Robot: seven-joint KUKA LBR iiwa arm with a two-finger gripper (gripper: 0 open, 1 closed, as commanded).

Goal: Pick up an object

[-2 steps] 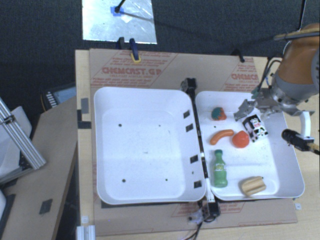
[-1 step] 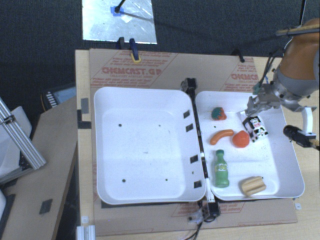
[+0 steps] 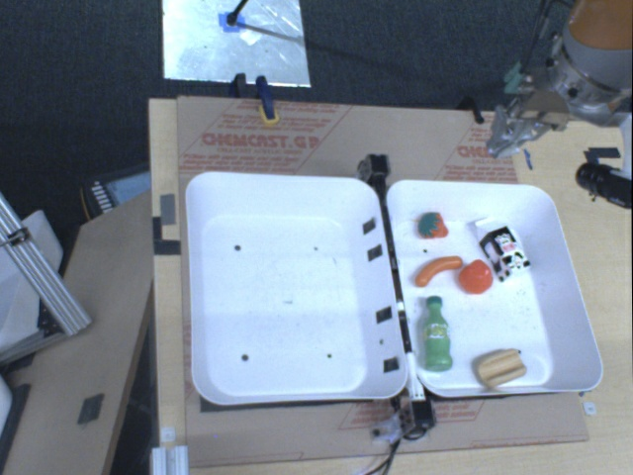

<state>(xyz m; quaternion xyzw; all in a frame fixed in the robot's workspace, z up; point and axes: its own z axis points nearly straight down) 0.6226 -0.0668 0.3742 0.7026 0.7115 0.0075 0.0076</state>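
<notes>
The gripper hangs beyond the far rim of the right bin (whether it is parted or closed, I cannot tell). Below it in the bin lie a black-and-white carton, a tomato, a sausage, and a green bottle.

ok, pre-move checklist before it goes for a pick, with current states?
1. Objects in right bin: ok, six there, including green bottle, tomato, sausage.
2. Spacing: not ok for tomato, touching or nearly touching the sausage and the cow-print box; bottle and bread roll stand apart.
3. Claw over bin: not ok, hangs beyond its far rim.
4. Claw opening: cannot tell.
5. Left bin as a drop spot: ok.
</notes>
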